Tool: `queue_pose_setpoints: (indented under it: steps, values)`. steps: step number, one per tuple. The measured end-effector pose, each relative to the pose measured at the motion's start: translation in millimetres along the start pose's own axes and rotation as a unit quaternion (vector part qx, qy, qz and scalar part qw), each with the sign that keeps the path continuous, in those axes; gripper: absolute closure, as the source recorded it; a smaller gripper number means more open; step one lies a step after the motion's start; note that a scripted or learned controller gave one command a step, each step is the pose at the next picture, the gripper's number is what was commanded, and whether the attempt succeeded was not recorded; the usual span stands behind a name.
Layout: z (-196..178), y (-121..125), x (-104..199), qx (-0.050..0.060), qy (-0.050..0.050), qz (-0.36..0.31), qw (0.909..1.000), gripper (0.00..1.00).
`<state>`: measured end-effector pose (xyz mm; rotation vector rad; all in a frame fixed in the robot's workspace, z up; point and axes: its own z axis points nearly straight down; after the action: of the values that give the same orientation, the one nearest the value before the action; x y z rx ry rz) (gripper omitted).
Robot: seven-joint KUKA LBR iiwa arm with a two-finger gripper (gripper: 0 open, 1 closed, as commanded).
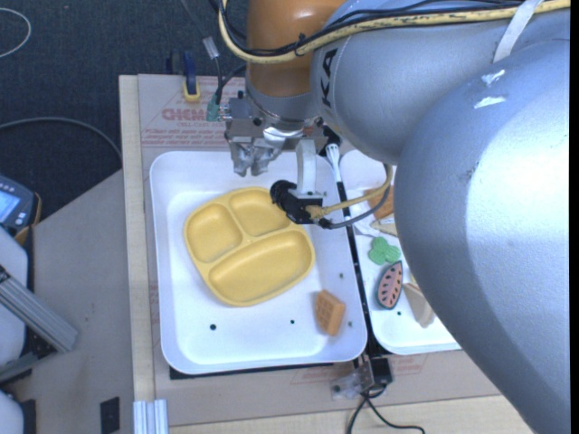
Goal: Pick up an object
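The yellow plate (pixel 249 256), a divided dish with three compartments, lies flat in the left bin (pixel 253 333), filling most of that bin's middle. Its two small compartments sit toward 11 o'clock and its one long compartment toward 5 o'clock. At 5 o'clock from the plate, apart from it and near the bin's right wall, lies a small tan block (pixel 330 313) on the white floor.

The pincer (pixel 253 163) hangs at 12 o'clock from the plate, over the far part of the left bin, close to the plate's far rim. Nothing shows between its tips, and I cannot tell whether it is spread or pressed together.

In the right bin (pixel 398 328), at 3 o'clock from the plate, a green piece (pixel 384 250) lies just above a watermelon slice (pixel 389 286). A pale piece (pixel 419 306) lies just beside the slice at its 4 o'clock.

The grey arm (pixel 470 152) comes in from 3 o'clock and covers most of the right bin. Its orange band (pixel 289 25) stands at 12 o'clock from the pincer. Both bins rest on a pale brown surface (pixel 136 242).
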<state>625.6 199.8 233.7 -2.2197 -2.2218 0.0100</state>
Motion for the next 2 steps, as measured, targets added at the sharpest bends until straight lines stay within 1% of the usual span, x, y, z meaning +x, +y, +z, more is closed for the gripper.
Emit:
queue_pose_setpoints:
  steps: [1,2]
  values:
    - [58.9,27.0,26.1,0.001,0.001,-0.001,1.0,1.0]
    - [-64.2,-41.7,25.9,-0.007,0.004,-0.001,1.0,1.0]
